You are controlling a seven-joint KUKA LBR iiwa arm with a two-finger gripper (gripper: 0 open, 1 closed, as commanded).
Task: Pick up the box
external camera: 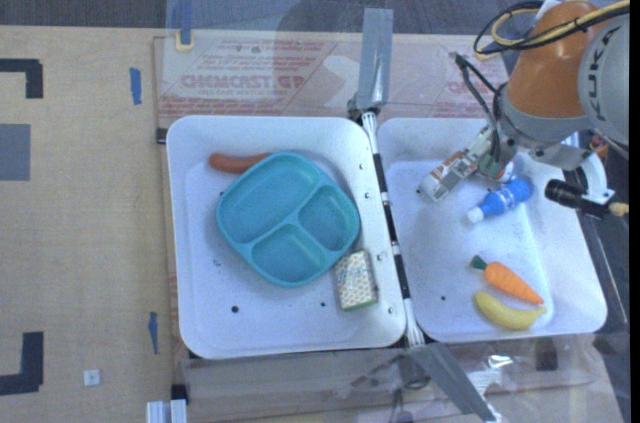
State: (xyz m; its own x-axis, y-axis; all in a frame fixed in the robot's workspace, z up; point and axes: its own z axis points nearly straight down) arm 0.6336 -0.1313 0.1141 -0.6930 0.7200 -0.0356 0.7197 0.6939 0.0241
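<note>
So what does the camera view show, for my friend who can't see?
The gripper hangs over the right bin, near a blue bottle, carrot and banana. The left bin holds the box, blue plate and sausage.

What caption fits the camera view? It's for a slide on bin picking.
Gripper over the right bin, far from the box beside the blue plate in the left bin.
</note>
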